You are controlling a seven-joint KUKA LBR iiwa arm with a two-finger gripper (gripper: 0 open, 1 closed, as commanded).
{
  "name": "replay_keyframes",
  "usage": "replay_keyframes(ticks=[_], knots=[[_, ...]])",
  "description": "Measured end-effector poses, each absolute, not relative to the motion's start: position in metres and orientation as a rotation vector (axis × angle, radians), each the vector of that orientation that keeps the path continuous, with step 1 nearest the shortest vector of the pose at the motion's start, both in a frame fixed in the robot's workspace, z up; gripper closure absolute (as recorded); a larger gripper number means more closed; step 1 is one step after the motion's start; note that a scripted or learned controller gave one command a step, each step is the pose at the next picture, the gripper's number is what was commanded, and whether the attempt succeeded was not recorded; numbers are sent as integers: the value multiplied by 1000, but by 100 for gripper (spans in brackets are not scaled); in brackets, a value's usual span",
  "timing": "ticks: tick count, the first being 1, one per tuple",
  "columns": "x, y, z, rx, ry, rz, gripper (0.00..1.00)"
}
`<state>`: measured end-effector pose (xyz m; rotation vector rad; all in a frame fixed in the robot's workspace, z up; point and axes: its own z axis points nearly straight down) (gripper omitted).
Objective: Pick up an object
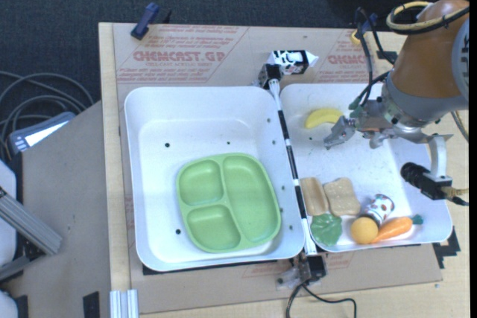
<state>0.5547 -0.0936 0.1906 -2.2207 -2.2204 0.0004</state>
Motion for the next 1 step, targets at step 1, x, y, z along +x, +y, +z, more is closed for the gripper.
replay_keyframes(ticks=[1], knots=[[531,-170,172,-2222,-2218,3,0]])
